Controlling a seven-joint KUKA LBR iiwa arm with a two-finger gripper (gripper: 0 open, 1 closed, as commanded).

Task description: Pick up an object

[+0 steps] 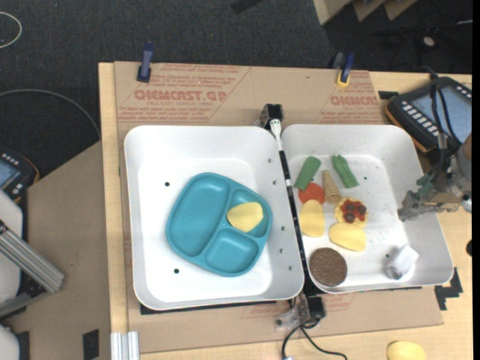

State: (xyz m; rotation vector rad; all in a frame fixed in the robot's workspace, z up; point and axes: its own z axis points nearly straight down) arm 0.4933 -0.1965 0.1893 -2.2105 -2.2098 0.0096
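Observation:
The right bin [390, 145] holds a loose pile of toy food: two green pieces [307, 172] [344, 170], an orange cone [331, 187], a red piece [311, 194], a red berry cluster [352, 211], two yellow pieces [312, 220] [348, 237], a brown round cookie [328, 266] and a small white-grey object [401, 261]. My gripper [420, 201] reaches in over the right bin's right rim, to the right of the pile and above the white-grey object. Nothing shows in its grasp.
In the left bin [150, 156] lies a blue compartment plate [202, 220] with a yellow piece [245, 216] on it. A black divider strip [283, 167] runs between the bins. A pendant [431, 115] lies at the right, and a yellow object [405, 349] below the bins.

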